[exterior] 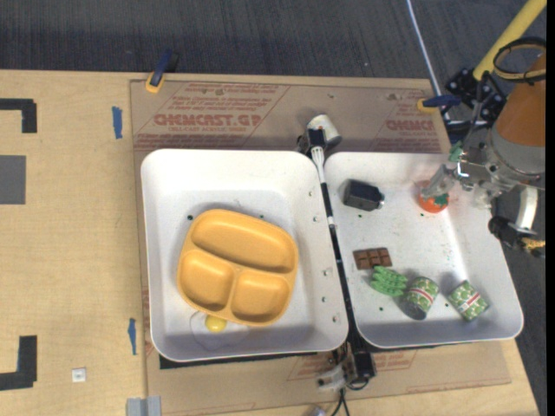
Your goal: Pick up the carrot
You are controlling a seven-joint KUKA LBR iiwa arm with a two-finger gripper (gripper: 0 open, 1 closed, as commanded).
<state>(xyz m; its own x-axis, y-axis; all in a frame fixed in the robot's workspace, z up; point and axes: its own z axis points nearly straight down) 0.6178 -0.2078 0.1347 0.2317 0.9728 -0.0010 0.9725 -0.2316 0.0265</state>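
Carrot (one) beside two cans

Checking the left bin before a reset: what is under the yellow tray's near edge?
A small yellow object pokes out from under the near edge of the yellow tray, resting on the left bin floor. The tray covers the rest of it, and anything else beneath stays hidden.

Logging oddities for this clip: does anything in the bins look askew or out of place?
The yellow divided tray in the left bin seems to lie upside down, slightly rotated, with a small yellow item peeking out under its near edge. In the right bin, two cans lie tipped on their sides.
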